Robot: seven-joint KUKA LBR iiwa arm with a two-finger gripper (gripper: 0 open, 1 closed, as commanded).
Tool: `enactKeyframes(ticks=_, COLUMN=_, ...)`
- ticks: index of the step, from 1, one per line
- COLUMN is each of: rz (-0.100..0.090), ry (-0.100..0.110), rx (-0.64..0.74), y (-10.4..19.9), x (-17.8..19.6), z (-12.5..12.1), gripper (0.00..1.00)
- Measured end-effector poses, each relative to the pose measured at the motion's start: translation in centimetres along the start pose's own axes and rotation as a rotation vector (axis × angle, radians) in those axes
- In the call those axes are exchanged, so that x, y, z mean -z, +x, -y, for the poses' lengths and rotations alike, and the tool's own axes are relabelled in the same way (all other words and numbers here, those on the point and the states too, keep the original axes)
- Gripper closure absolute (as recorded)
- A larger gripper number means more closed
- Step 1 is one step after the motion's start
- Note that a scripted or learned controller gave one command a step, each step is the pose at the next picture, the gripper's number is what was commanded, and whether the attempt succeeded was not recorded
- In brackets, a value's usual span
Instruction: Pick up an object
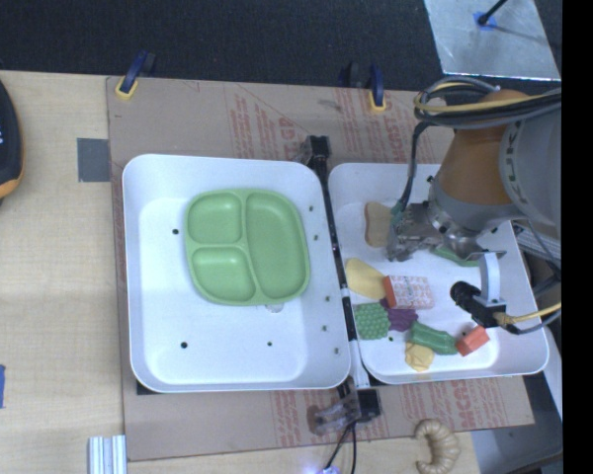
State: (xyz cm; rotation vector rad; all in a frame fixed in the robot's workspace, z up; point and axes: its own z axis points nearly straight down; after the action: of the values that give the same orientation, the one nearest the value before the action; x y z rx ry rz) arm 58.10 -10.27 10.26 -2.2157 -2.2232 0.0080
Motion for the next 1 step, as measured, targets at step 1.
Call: enactKeyframes(ticks=1, rz=0.0, ry=0.0, rx=0.0, y=0.02, x=-0.05, z=0.01, gripper=0.0)
